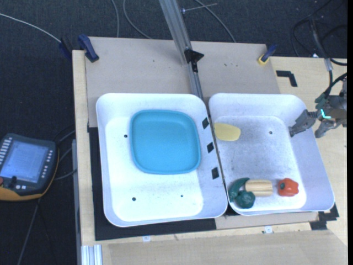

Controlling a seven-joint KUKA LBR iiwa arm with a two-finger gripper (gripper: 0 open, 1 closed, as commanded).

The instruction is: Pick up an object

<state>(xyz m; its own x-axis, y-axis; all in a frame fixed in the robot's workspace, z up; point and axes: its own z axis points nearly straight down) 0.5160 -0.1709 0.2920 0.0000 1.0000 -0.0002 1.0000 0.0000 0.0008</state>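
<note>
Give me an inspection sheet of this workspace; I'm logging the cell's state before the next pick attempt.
Surface: wooden bench bearing left bin and right bin side by side.
Job's things: in the right bin, yellow piece near its left wall; green toy, tan block and red toy in a row along the near edge.
Clutter: blue plate in the left bin.
Grippers: gripper over the right bin's right rim, holding nothing visible.
Cables: black cables on the dark floor behind the bench.
Surroundings: teach pendant on the left; metal pole; clamps at the bench's far corners.
</note>
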